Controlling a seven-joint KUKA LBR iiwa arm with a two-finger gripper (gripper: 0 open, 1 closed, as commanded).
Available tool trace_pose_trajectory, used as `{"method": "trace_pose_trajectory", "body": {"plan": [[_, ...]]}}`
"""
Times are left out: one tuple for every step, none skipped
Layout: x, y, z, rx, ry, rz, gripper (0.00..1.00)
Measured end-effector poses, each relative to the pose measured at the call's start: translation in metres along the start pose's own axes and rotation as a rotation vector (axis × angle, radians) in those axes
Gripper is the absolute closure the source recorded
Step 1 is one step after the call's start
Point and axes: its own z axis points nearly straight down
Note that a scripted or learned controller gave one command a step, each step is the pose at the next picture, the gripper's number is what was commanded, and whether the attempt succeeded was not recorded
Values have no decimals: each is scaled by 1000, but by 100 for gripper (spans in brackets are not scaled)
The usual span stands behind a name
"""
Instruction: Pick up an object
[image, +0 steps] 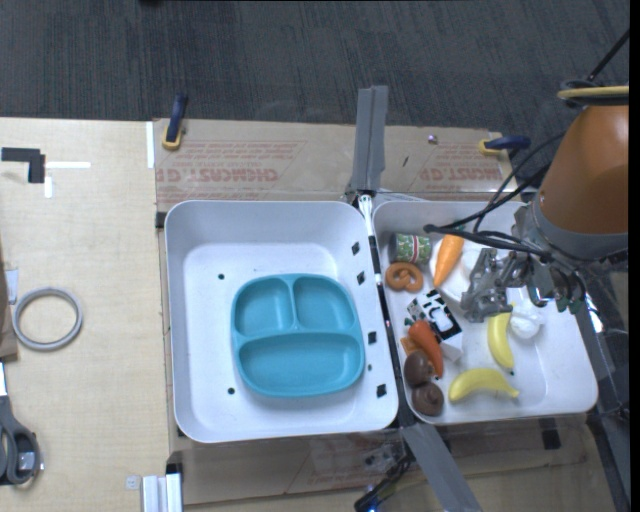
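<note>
My gripper (483, 292) hangs over the middle of the right bin (570, 395), reaching in from the right under the orange-banded wrist (590, 160). Just left of it lies an orange carrot (447, 257), with a green can (411, 246) and a brown pretzel (405, 277) beyond. Two yellow bananas lie below the gripper, one upright (500, 340) and one flat (482, 384). A small white object (525, 322) sits to its lower right. I see nothing held in the gripper.
The left bin (190, 300) holds a blue divided plate (296, 335). On the right bin's left side are a black-and-white item (436, 312), a red-orange carrot (427, 340) and two brown lumps (424, 385). A grey ring (45, 318) lies on the bench at left.
</note>
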Motion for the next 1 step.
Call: {"method": "trace_pose_trajectory", "body": {"plan": [[37,-13,135,0,1,-9,0]]}}
